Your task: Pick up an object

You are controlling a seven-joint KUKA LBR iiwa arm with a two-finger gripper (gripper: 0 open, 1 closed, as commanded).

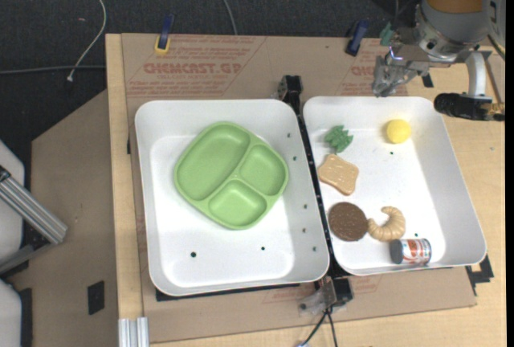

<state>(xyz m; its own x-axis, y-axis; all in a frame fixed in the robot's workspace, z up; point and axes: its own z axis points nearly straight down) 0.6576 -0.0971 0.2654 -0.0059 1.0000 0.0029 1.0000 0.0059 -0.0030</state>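
One small round yellow ball (397, 130) in the right bin (458, 177); tool (391, 79) state unclear.

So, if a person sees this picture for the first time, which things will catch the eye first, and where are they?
The bright green divided plate draws the eye first, lying alone in the left bin. Next comes the right bin with its small items: a yellow ball, a toast slice, a brown round cookie, a croissant and a small can. The gripper hangs over that bin's far rim.
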